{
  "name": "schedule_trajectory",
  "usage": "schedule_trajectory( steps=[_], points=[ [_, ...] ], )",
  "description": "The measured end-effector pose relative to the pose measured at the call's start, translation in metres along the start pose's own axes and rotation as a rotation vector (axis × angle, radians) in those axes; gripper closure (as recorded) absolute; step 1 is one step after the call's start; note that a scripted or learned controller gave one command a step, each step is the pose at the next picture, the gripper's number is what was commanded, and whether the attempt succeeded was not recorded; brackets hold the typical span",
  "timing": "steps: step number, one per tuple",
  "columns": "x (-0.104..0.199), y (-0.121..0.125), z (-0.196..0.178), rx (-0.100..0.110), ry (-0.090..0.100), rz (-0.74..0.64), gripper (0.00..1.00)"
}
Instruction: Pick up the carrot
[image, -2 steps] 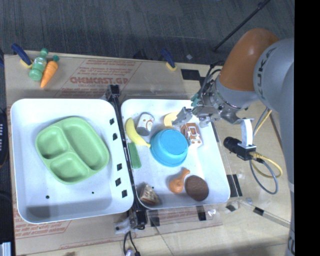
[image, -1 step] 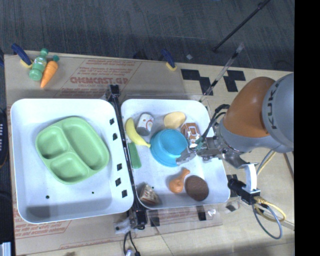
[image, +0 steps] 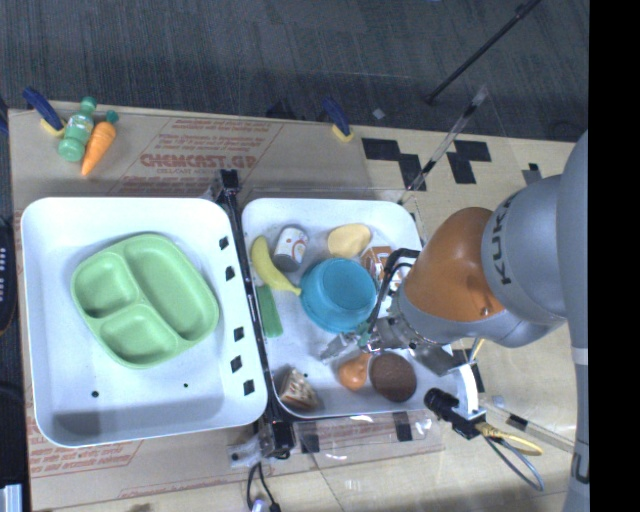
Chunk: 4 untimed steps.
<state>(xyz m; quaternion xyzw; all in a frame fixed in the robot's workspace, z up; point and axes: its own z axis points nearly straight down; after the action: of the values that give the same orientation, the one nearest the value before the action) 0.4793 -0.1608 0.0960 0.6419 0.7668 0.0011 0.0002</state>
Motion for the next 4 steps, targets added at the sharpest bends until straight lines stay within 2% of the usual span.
schedule_trajectory(
  steps=[1,2,3,4],
  points=[
    [0.0,0.001,-0.01,0.003,-0.001,-0.013,1.0],
    [0.035,0.033,-0.095,0.006,0.0,0.351,1.0],
    [0.034,0.032,-0.094,0.009,0.0,0.352,0.0],
    [0.01,-0.002,-0.032,0.01,0.003,0.067,0.0]
  ],
)
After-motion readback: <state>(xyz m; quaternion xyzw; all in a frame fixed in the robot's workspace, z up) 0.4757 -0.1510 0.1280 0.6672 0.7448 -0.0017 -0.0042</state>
